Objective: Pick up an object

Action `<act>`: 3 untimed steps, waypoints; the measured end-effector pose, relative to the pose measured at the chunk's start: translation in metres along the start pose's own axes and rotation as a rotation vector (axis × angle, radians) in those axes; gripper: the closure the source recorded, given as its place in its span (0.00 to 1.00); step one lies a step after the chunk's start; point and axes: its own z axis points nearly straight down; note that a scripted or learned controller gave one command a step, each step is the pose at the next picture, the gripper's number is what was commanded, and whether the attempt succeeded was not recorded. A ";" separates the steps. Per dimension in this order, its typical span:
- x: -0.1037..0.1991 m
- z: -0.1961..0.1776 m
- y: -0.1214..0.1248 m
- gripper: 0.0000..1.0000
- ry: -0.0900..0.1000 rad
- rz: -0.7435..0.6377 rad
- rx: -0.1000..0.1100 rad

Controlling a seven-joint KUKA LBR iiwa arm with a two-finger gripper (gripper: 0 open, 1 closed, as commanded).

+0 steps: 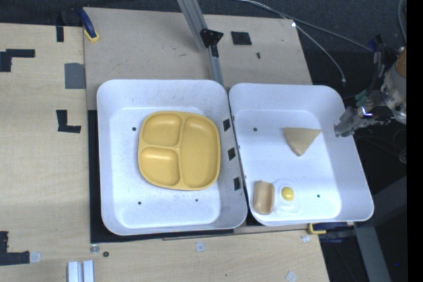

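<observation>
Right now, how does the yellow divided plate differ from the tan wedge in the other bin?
The yellow divided plate lies in the left bin; the tan wedge lies in the right bin, nearer the gripper. The plate is far larger, rounded and split into three compartments; the wedge is small, triangular and plain. The plate is bright yellow, the wedge a duller tan. Both rest on white bin floors, touching nothing else.

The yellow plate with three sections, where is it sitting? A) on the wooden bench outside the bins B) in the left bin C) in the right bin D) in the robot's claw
B: the yellow plate lies flat in the middle of the left bin, while the claw is over at the right bin's far edge.
</observation>
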 end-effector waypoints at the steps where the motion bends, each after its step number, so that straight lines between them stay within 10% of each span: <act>1: 0.000 -0.007 0.000 1.00 0.002 0.000 0.003; 3: 0.106 -0.013 0.026 1.00 0.003 -0.005 0.004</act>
